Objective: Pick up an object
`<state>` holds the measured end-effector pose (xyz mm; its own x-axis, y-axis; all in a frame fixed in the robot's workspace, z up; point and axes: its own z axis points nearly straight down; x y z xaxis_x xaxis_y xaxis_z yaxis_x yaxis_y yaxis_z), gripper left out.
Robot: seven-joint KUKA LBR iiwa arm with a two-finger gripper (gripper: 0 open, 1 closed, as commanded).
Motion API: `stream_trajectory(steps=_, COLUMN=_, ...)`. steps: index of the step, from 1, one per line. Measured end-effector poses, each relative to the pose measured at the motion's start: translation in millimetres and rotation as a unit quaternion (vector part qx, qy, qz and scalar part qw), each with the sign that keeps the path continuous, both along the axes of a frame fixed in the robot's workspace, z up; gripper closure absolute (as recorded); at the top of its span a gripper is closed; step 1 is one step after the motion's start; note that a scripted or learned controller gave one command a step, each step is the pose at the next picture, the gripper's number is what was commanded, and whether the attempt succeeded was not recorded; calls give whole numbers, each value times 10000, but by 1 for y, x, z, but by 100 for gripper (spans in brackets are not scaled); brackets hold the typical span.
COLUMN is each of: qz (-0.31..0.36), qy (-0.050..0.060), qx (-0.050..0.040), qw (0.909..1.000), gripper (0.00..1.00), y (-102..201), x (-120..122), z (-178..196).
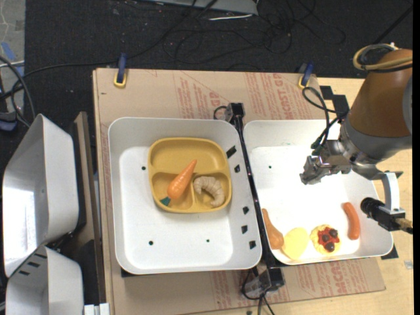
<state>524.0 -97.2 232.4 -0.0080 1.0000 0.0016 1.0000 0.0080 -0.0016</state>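
My gripper (314, 173) hangs over the middle of the right bin (289, 136), above bare white floor. Nothing shows between its fingers. Along that bin's front edge lie an orange spoon-like piece (272, 229), a pale yellow round piece (296, 241), a small tart with dark berries (325, 238) and an orange sausage (352, 220) to the right. In the left bin (131, 241) sits a yellow divided plate (160, 155) with a carrot (182, 179) and a pale shrimp (210, 189) on it.
The bins share a central divider with black clips (244, 189). Cables cross the dark floor beyond the bench. White containers (39, 195) stand at the far left. A black fixture (384, 213) sticks in at the right bin's right edge.
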Motion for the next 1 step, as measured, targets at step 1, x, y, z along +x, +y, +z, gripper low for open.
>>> stream_trajectory(steps=1, qz=-1, qy=4, qx=3, qw=10000, gripper=100, y=49, x=-11, z=-9)
